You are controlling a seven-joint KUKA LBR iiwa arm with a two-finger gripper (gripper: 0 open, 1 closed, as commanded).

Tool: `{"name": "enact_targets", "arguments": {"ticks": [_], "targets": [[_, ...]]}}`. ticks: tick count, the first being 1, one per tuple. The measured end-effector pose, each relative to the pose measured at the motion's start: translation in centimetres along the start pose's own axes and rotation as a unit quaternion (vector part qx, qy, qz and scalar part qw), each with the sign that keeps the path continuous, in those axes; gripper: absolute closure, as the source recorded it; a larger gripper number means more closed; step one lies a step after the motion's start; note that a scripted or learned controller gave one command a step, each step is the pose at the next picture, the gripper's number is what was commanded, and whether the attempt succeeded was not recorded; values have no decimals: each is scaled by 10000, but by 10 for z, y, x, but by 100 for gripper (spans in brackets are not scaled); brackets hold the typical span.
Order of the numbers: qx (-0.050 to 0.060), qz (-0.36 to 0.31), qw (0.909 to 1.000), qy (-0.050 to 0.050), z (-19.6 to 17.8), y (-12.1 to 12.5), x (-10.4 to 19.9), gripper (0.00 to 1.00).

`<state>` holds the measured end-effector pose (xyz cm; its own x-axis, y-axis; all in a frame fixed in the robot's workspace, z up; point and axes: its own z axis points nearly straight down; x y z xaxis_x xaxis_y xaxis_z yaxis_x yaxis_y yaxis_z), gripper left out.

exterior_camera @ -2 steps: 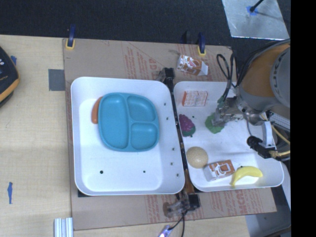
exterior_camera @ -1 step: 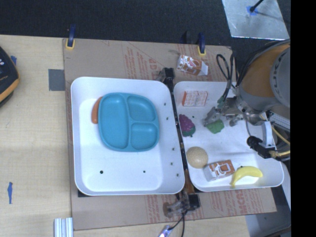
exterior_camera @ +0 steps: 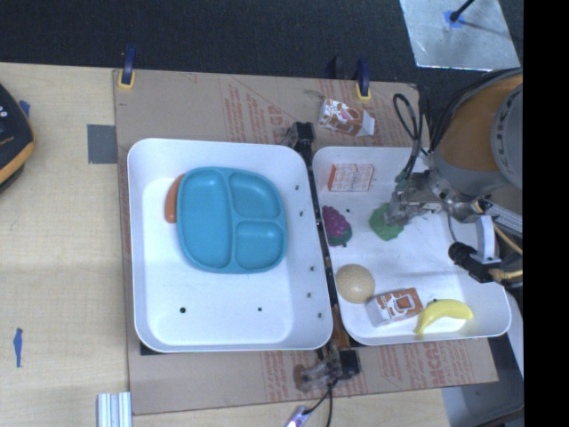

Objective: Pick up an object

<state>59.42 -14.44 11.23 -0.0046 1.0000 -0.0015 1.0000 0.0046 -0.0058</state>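
**Inspector A:** Camera view, left bin [exterior_camera: 151, 265]. Contents?

**Inspector B:** One blue divided plate [exterior_camera: 233, 219], lying flat in the upper half of the bin. An orange object [exterior_camera: 170, 200] shows at its left edge, partly covered by the plate; type not determinable.

**Inspector A:** Right bin [exterior_camera: 480, 323]?

**Inspector B:** Six items. A white carton with orange print [exterior_camera: 350, 178] lies near the top wall. A purple grape bunch [exterior_camera: 336, 225] sits against the left wall. A green object [exterior_camera: 387, 222] lies near the centre. A tan ball [exterior_camera: 355, 283] sits lower left, just beside a small brown and white carton [exterior_camera: 394, 306]. A yellow banana [exterior_camera: 444, 315] lies next to that carton, by the bottom wall.

**Inspector A:** Arm position?

**Inspector B:** Enters from the right. The gripper [exterior_camera: 404, 205] is low over the right bin, directly at the green object's upper right edge, apparently touching it.

**Inspector A:** Jaws?

**Inspector B:** Cannot tell whether released or clenched; no grasp confirmed.

**Inspector A:** Outside the bins?

**Inspector B:** A small printed packet [exterior_camera: 346, 117] on the cardboard above the right bin.
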Motion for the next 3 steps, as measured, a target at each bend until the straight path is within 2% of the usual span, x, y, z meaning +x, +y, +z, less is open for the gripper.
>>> {"name": "enact_targets", "arguments": {"ticks": [1,2,3], "targets": [[-2,-2,10000,-5,-10,0,-1,100],[0,-3,10000,-4,-10,0,-1,0],[-6,4,10000,4,21,-3,-7,0]]}}
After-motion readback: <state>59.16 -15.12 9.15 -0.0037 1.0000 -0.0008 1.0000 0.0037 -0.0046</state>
